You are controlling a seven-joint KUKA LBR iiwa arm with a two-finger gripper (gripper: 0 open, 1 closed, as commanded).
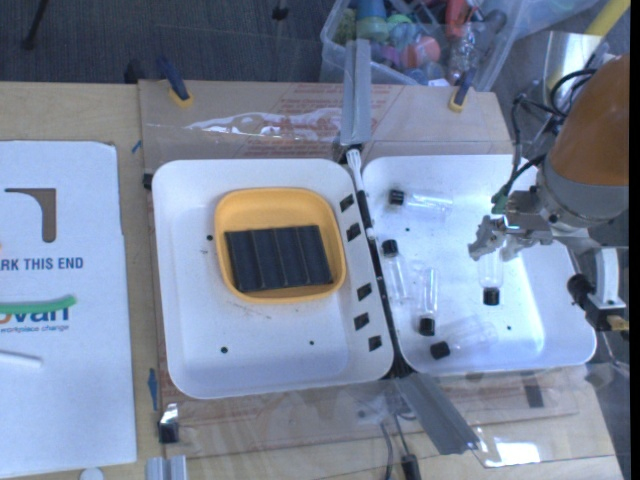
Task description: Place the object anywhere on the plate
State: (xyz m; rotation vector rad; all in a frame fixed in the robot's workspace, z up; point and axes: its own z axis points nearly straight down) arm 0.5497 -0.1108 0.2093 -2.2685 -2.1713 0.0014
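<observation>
A yellow plate [232,211] sits in the left bin [190,343] with a dark ridged slab [278,258] lying on it. Over the right bin [560,343] my gripper [495,248] points down. A clear vial [489,276] with a black cap at its lower end hangs from it, its upper end pinched between the fingers [482,245]. The gripper is well to the right of the plate, across the divider between the bins.
Several other clear vials with black caps lie in the right bin, such as one [430,290] near the middle and one [420,202] at the back. A divider with black clips [362,268] separates the bins. A printed white sheet [60,298] lies at the left.
</observation>
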